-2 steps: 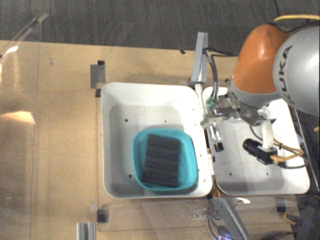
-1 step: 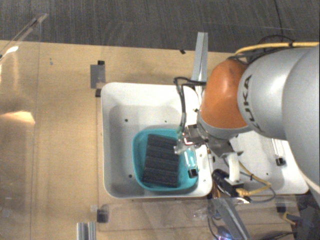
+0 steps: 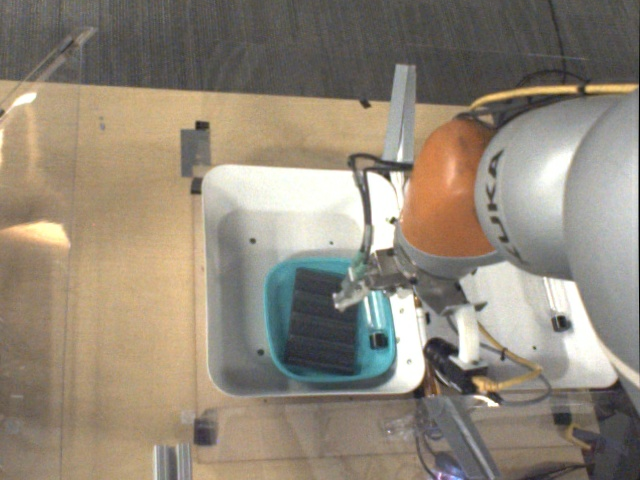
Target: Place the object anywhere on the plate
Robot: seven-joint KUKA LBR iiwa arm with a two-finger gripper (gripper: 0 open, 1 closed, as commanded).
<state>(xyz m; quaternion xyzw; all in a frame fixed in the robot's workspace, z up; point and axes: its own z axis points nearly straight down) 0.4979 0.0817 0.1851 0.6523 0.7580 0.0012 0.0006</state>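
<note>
The grey arm (image 3: 560,188), smooth-shelled with an orange band, stood nearest the lens over the bins. Its gripper (image 3: 362,286) hung above the right rim of the teal, rounded-square plate (image 3: 278,298) in the left white bin (image 3: 230,258). A dark, ribbed rectangular block (image 3: 320,320) lay flat on the plate. Finger opening could not be determined.
</note>
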